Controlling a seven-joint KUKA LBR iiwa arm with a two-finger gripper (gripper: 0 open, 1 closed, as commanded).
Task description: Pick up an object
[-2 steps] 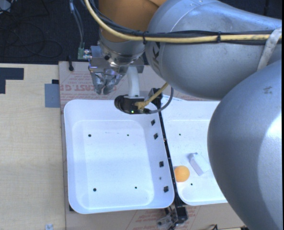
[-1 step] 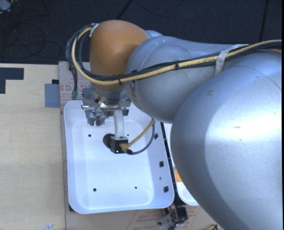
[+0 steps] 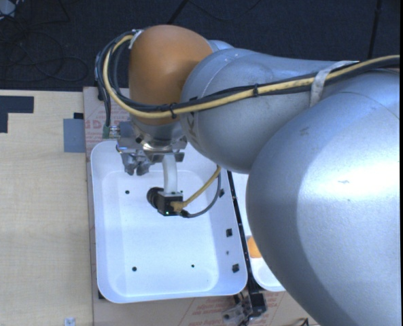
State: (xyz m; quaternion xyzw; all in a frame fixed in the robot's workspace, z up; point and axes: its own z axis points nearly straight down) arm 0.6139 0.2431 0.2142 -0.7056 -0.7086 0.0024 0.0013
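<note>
My gripper (image 3: 137,164) hangs over the far left part of the left white bin (image 3: 153,270), just inside its back wall. Nothing shows in its grasp from this angle. An orange object (image 3: 253,248) lies in the right bin (image 3: 268,282), close to the divider, and the big grey arm hides most of it. The orange band of the wrist sits directly above the gripper.
The arm's grey links cover nearly all of the right bin and the right side of the view. A wooden bench top (image 3: 31,209) spreads to the left of the bins, with dark patches at its far edge. Small dark dots (image 3: 134,269) mark the left bin's floor.
</note>
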